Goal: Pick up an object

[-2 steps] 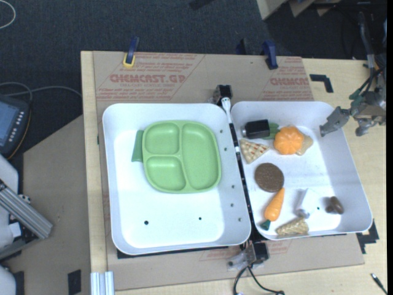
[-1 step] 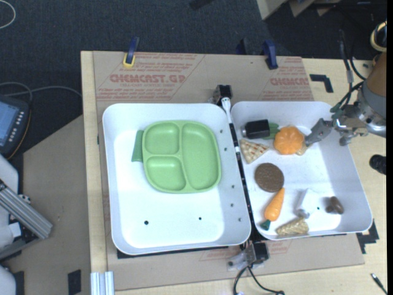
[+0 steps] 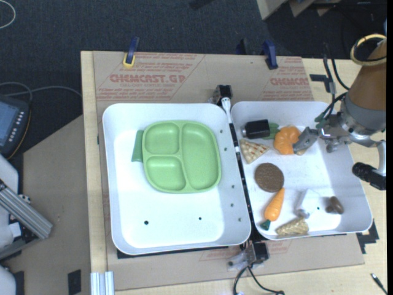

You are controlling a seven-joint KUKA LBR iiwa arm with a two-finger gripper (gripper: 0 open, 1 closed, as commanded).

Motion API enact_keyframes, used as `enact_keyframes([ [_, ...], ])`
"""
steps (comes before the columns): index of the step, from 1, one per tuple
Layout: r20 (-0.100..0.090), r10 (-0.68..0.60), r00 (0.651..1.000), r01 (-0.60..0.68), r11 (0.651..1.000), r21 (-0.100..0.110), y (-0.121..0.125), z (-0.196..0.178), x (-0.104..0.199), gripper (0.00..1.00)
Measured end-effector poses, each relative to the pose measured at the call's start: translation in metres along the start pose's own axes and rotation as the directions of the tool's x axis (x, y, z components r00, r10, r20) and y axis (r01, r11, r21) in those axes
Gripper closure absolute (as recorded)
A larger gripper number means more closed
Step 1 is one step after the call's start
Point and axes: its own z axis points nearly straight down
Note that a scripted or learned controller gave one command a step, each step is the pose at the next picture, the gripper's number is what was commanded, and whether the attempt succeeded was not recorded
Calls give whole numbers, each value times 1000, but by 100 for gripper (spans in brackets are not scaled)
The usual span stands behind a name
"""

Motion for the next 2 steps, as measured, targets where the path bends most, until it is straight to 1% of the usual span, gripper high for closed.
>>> enact_keyframes([
  [1,0,3,1000,-3,1000,2,-4,62,-4,0],
  [2,1,2,1000,-2,1000,-3,-4,61,-4,0],
])
